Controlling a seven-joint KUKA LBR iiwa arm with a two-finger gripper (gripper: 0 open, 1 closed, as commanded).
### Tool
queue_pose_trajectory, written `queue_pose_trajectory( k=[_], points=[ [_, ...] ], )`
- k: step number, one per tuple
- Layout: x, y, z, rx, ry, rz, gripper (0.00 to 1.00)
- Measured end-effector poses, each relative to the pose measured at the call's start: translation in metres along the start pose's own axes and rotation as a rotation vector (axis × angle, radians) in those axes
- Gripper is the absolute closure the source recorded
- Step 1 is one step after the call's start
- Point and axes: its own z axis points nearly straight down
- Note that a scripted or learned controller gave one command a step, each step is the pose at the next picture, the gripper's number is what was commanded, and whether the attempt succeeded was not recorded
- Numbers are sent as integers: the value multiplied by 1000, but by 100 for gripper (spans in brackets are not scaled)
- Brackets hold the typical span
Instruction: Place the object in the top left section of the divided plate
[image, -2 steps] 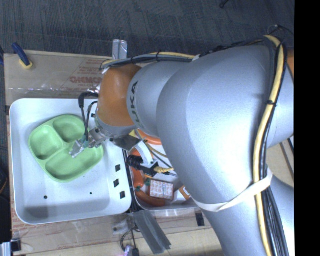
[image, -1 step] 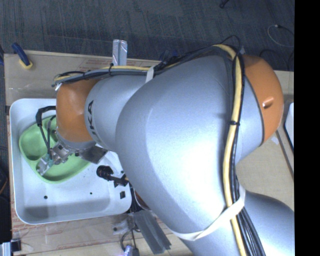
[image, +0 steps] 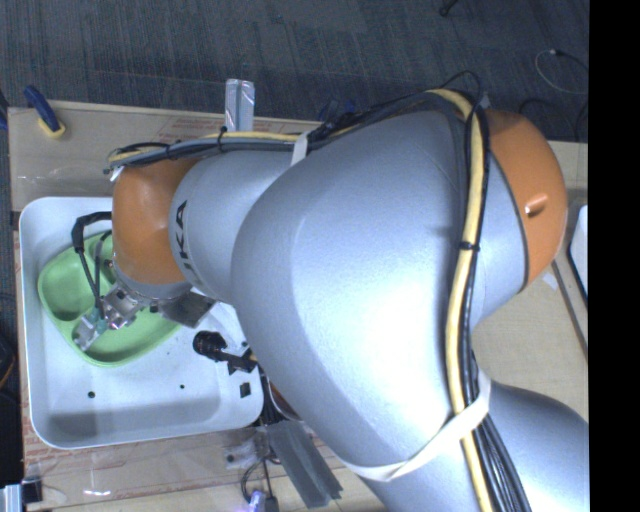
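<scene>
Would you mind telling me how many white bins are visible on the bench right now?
1: the white bin at the view's left, holding the green divided plate. The arm covers the right side and may hide another.

Black capital letters are seen printed on the grey casing of the arm (image: 330, 290), just beside its orange band (image: 150, 225), at roughly the point where the wrist hangs over the left white bin (image: 60, 425). Only part of the marking is shown, and the letters "KA" can be made out, turned sideways in the camera view. No other text, number or label can be read anywhere on the bench
</scene>
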Motion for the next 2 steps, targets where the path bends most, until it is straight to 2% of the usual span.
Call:
queue_pose_trajectory(
  k=[1, 2],
  points=[
    [-60, 20, -164, -1, 2, 30, 0],
    [-57, 21, -173, 1, 3, 19, 100]
  ],
)
